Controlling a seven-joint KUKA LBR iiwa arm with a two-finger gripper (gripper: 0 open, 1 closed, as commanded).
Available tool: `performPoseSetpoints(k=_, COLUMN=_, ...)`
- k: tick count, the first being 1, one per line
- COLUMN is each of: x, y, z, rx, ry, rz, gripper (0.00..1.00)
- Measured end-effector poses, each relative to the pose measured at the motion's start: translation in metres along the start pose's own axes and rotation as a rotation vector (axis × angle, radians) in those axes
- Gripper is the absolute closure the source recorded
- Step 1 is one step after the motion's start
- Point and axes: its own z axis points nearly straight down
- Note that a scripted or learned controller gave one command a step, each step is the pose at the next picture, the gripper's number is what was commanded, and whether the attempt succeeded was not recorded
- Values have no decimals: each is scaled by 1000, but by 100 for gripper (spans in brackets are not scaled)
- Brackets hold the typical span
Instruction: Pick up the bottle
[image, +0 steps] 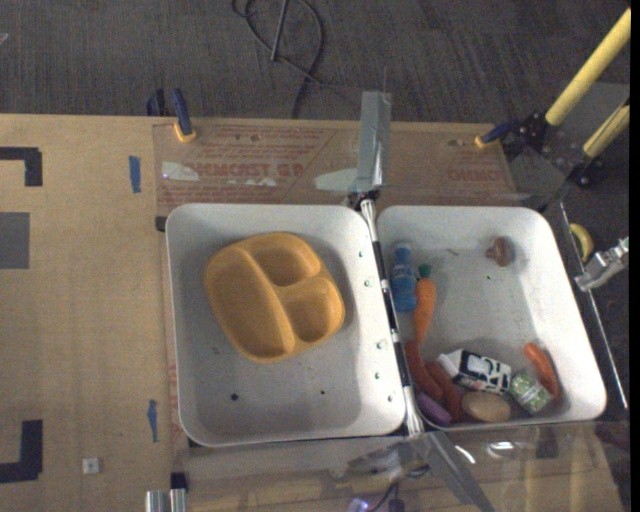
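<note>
Near edge of right bin (560, 300): small green can (530, 392), orange carrot piece (541, 366), milk carton (478, 371), round tan item (486, 406), sausages (428, 378). Farther up, blue bottle (402, 279) lies vs bin's left wall, carrot (424, 303) just beside it. Gripper (603, 268) at right edge, outside bin, touching nothing; can't tell its opening.
</note>
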Motion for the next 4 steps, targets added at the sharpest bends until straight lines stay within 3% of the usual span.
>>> performPoseSetpoints(k=1, x=11, y=-35, z=30, rx=0, ry=0, rz=26, gripper=100)
performPoseSetpoints(k=2, x=11, y=-35, z=2, rx=-4, ry=-5, rz=-199, gripper=100)
performPoseSetpoints(k=3, x=10, y=-35, z=-33, rx=-3, ry=-4, rz=-147, gripper=100)
performPoseSetpoints(k=4, x=11, y=-35, z=-9, rx=-2, ry=-1, rz=-586, gripper=100)
